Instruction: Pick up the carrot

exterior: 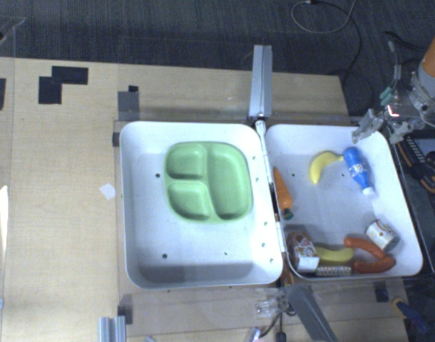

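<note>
Carrot (281, 189) lies tight along the right bin's (406, 198) left wall, so you need a close approach; your gripper (386, 117) hangs at the far corner, grip state unreadable.

I see a pale wooden surface (60, 212) carrying two shallow white bins side by side, the left bin (142, 262) and the right bin (399, 191) touching along a metal rail (262, 84). Black patches (60, 83) mark the surface's far left.
</note>
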`<state>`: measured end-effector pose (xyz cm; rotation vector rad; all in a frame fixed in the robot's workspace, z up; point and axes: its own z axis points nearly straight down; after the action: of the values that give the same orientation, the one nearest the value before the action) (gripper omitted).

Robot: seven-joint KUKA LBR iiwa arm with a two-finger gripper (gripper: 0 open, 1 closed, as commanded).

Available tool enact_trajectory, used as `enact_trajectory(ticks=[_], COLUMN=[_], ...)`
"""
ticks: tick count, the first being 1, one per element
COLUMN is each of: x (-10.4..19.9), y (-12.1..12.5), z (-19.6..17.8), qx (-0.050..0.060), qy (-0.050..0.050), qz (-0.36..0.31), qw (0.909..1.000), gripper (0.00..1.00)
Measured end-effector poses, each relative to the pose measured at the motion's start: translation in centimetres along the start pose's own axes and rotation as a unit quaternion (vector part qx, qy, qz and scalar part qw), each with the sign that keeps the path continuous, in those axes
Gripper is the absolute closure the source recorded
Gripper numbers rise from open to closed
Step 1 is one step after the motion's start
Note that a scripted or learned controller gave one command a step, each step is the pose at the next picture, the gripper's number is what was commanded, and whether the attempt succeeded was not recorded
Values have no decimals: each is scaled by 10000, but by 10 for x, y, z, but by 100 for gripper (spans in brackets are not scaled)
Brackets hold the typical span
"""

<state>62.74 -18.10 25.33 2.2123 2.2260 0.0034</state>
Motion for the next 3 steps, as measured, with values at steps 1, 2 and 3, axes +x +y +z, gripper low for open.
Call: enact_trajectory(ticks=[1,2,3], x=[-23,13,-13], y=[43,43,30], z=[-53,-27,-49], qx=[-22,1,4], qy=[-6,-2,-4], qz=[2186,4176,5953], qw=[9758,9086,8035], gripper=[0,0,0])
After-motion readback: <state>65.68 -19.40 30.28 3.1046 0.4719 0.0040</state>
